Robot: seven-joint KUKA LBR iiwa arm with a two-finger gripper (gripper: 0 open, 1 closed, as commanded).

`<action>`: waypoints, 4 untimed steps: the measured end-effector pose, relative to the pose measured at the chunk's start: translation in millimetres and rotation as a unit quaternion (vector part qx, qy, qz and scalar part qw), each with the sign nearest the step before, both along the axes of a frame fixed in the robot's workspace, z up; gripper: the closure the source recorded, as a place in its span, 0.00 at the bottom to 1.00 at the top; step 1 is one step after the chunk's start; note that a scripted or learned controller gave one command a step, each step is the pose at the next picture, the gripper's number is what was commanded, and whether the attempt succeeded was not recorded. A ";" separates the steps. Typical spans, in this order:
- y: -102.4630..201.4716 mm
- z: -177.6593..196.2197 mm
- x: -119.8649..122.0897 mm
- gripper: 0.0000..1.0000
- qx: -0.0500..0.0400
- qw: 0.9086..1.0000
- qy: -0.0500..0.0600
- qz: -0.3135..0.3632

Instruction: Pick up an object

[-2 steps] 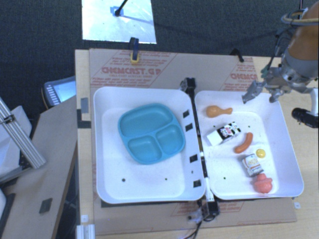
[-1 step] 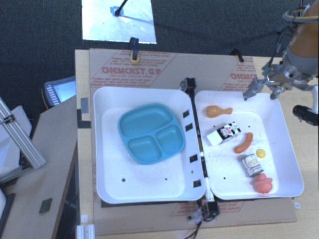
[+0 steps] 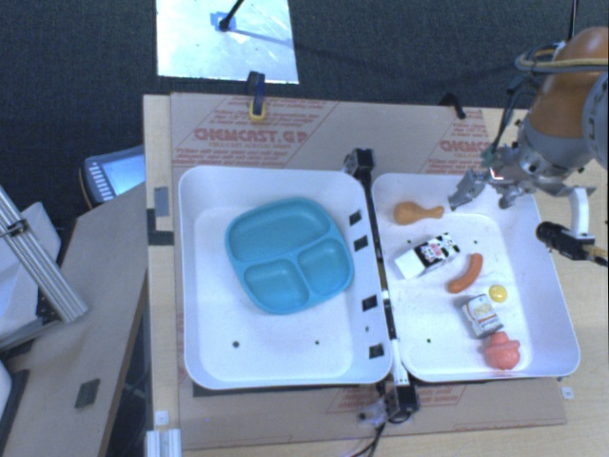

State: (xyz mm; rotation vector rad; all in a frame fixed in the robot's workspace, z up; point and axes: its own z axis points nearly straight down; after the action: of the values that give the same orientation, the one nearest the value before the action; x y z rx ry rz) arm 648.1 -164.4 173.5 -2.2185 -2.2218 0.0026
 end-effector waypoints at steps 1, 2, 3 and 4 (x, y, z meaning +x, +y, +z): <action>1.8 -43.7 6.5 0.00 0.000 1.000 -0.001 0.002; 2.5 -91.3 6.5 0.00 0.000 1.000 -0.001 0.002; 2.1 -76.6 8.9 1.00 -0.001 1.000 -0.004 0.003; 1.8 -32.3 10.0 1.00 -0.001 1.000 -0.005 0.002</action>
State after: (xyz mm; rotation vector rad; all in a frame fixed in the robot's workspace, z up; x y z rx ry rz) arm 658.1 -162.6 141.2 -2.2202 -2.2310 -0.0059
